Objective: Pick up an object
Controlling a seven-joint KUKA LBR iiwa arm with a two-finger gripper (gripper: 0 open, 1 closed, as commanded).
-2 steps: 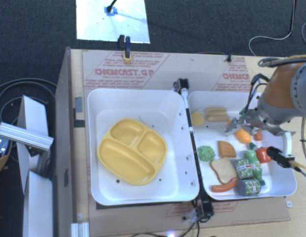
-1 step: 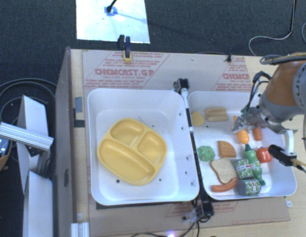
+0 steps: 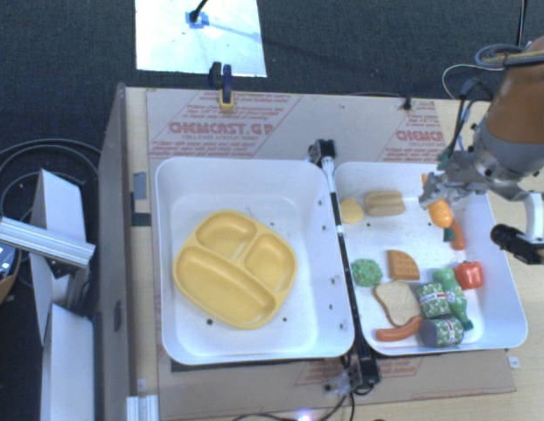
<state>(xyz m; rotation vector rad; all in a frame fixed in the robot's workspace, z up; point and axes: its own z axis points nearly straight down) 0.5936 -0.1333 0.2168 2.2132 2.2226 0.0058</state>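
Surface (image 3: 254, 125): carried 2 shallow white bins side by side, with printed cardboard showing behind them.
Left bin (image 3: 193, 182): held 1 yellow divided plate (image 3: 235, 268), lying flat near its middle.
Right bin (image 3: 500, 261): held a scatter of toy food, most of it toward the near side.
Arm (image 3: 522, 103): reached in from the right, its wrist over the far right corner of the right bin.
Tool (image 3: 439, 202): sat low over the far right part of the right bin, directly above the carrot; I could not tell whether it was spread, pressed together or pinching anything.
Carrot (image 3: 446, 220): the likely target, lying in the right bin just beneath the tool, well apart from the bread roll (image 3: 384, 203) to its left and the red pepper (image 3: 468, 275) nearer the camera.
Carrot's axis: long axis ran from far-left to near-right, the fat orange end toward the tool and the thin reddish end pointing to the bin's near right.
Smaller items: broccoli (image 3: 367, 272), a slice of toast (image 3: 397, 302), a sausage (image 3: 399, 331) and 2 green cans (image 3: 440, 314) lay clustered near the front.
Doing the step well: in my judgement, the grip should close across the carrot's narrow width, not along its length, near the thicker end, and lift straight up clear of the bin wall.
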